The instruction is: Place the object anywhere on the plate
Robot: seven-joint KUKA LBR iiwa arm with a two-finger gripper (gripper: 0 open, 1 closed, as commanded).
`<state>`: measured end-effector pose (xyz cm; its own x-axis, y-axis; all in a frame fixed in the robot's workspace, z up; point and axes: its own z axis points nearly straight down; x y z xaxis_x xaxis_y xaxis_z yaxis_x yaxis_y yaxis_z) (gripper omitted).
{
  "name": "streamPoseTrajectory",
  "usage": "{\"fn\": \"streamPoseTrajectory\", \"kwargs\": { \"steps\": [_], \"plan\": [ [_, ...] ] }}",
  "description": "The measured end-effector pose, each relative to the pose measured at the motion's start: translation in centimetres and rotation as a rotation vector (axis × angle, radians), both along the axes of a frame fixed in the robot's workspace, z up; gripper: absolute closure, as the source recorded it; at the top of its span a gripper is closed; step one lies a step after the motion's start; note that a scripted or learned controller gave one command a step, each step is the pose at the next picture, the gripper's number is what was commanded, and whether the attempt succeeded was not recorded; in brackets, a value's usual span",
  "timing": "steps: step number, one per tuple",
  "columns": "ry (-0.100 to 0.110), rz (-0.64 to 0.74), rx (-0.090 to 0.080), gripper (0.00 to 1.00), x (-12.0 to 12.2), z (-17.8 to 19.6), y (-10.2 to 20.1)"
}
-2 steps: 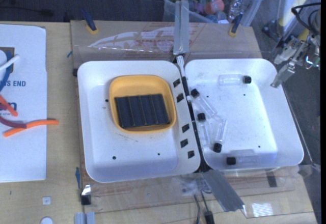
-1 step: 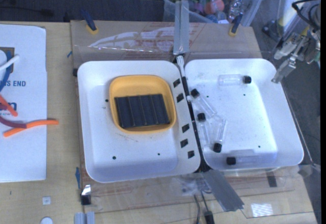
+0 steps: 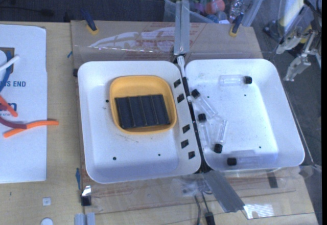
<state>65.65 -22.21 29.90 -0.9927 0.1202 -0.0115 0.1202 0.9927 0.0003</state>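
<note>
Object: a dark ribbed block [image 3: 142, 111] lay flat on the plate, touching its floor.
Plate: yellow plate [image 3: 116, 86] sat mid left bin [image 3: 97, 157], slightly toward 12 o'clock.
Right bin [image 3: 265, 116]: held clear black-capped vials, one vial [image 3: 232, 81] at 12 o'clock, a cluster [image 3: 212, 129] toward 8 o'clock.
Bins: touching, side by side.

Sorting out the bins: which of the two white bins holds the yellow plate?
The left bin holds the yellow plate; the right bin holds clear vials.
</note>
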Motion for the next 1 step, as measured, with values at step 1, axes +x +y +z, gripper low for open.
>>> {"fn": "streamPoseTrajectory", "kwargs": {
  "steps": [1],
  "plan": [
    [0.007, 0.162, 0.002, 0.0, 0.69, -2.83, 0.15]
  ]
}}
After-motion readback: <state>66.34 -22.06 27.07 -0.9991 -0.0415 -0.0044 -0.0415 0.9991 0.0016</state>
